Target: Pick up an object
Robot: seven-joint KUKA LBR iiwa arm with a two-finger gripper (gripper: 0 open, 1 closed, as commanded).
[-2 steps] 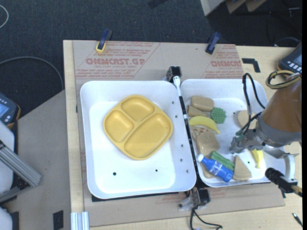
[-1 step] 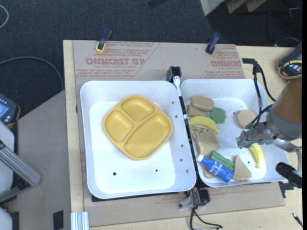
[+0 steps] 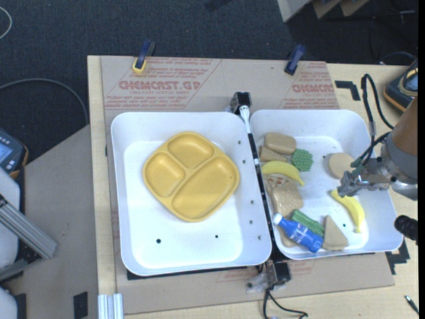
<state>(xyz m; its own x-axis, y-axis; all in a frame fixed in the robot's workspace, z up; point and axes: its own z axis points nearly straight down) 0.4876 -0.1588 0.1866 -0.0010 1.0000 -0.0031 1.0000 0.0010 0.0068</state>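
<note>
Looking down on the bench point(image 3: 199, 78) from its near edge, we are seeing two shallow white bins sitting side by side on it. In the right bin point(image 3: 312, 119), along the near rim, a blue bottle point(image 3: 299, 233) is lying on its side with a tan wedge point(image 3: 334, 234) just beside it toward the near right corner and a green piece point(image 3: 307, 219) touching it from behind. Farther in, a tan slice point(image 3: 287, 198) is resting against the bin's left wall, and a yellow banana point(image 3: 282, 171) is curving just beyond it. A second banana point(image 3: 352, 209) is lying toward the right wall, well apart from the first.

The gripper point(image 3: 348, 183) is hanging right over the upper end of this second banana, reaching in from the right wall side. We are not able to tell how wide it is standing or whether it has hold of anything, since its tips are too small and dark to read against the banana.

Beyond that, a round beige piece point(image 3: 337, 163) is lying near the gripper, a bumpy green object point(image 3: 302, 159) is sitting mid-bin, and a tan bread-like lump point(image 3: 279, 143) is resting toward the far left corner.

In the left bin point(image 3: 123, 178), a yellow divided plate point(image 3: 191, 175) is sitting near the middle.
</note>
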